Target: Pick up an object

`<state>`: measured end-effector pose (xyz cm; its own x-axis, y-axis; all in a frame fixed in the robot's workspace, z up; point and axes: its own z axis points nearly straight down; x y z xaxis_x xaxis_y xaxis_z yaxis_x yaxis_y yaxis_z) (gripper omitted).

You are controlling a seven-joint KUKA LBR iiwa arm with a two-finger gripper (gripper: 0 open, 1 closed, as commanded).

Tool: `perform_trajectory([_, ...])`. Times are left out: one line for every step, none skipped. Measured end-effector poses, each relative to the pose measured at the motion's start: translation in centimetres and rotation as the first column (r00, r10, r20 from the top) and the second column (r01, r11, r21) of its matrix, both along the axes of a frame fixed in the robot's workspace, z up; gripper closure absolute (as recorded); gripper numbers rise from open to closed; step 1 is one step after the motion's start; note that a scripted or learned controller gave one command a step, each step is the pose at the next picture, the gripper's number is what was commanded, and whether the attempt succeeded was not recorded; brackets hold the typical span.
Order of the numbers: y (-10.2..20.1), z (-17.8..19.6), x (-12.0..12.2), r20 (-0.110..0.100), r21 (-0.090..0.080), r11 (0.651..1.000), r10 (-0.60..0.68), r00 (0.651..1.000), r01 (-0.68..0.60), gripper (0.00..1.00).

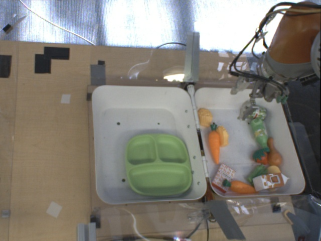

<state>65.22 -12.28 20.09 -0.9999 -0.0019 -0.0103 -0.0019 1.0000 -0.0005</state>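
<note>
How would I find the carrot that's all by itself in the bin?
Look in the right bin, near the wall it shares with the left one. The carrot lies there lengthwise, green top pointing away. The other carrot lies sideways at the near edge.

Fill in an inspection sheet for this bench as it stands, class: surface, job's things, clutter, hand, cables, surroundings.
Surface: wooden bench bearing two white bins side by side.
Job's things: right bin holds toy food, among it a carrot, a green packet and a small carton.
Clutter: green divided plate in the left bin; paper scraps on the bench.
Hand: hand low at the right bin's far end, by the green packet's top; grip unclear.
Cables: black cables looped along the arm; white wire beyond the bench.
Surroundings: black tape marks on the bench.
</note>
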Motion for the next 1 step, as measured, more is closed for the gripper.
perform_trajectory([-6.92,-11.15,1.81,-0.003,-0.004,0.992,0.126,0.992,-0.127,0.0])
